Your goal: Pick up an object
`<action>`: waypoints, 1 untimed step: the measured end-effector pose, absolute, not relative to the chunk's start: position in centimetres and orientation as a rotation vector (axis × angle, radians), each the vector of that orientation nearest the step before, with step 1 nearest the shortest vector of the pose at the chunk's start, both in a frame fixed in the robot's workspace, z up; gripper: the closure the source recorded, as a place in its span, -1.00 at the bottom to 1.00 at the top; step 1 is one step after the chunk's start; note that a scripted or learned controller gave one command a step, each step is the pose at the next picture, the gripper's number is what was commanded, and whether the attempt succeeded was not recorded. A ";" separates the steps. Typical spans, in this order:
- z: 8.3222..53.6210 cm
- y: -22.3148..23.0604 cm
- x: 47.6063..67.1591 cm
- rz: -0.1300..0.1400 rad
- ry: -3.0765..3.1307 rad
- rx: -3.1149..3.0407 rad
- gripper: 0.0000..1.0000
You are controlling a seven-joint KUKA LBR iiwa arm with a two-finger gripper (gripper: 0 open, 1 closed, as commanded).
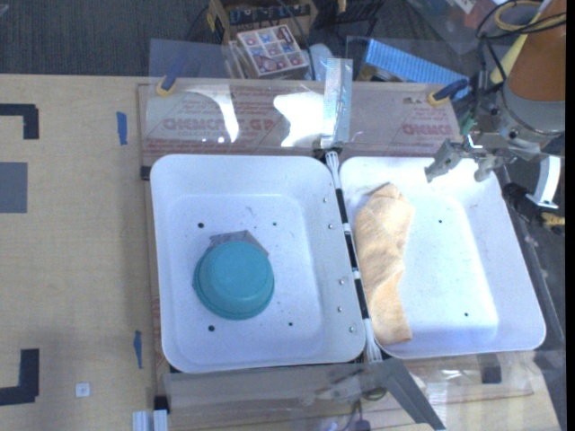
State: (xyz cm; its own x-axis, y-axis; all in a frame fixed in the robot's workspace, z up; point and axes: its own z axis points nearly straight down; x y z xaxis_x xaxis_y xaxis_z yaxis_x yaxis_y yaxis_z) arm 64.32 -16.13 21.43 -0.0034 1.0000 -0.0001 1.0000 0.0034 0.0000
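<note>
Two shallow white bins sat side by side on the worktop (72, 241). In the left bin (171, 187) a teal bowl (234, 279) lay upside down near the middle, partly over a small grey scrap (235, 238). In the right bin (503, 268) a tan, crumpled cloth-like object (384, 259) stretched along the left wall, from near the far edge almost to the near edge, touching or just beside the divider between the bins. The arm (539, 70) came in from the right, and its pincer (461, 161) hung above the far right corner of the right bin, well apart from both objects. Its two fingers looked spread apart, with nothing between them, so it was released and carrying nothing. This appeared to be the approach step: no object had been grasped and both candidates lay untouched. The tan object was the nearer target, in the same bin as the pincer. The next move probably called for travelling left and toward the near side to sit over the cloth's bulk, then descending with fingers open. Its closeness to the bin wall could leave little room for a finger on that side, and soft folds might slip from the grip.
</note>
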 end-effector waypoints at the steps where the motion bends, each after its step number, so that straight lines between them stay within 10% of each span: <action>1: 8.8 -12.6 66.9 0.006 2.375 2.045 -1.00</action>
State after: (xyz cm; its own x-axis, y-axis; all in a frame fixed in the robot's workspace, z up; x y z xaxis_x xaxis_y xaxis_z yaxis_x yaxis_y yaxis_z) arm 66.89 -12.56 8.84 -0.1485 0.9889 -0.0033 0.9889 0.1485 0.0079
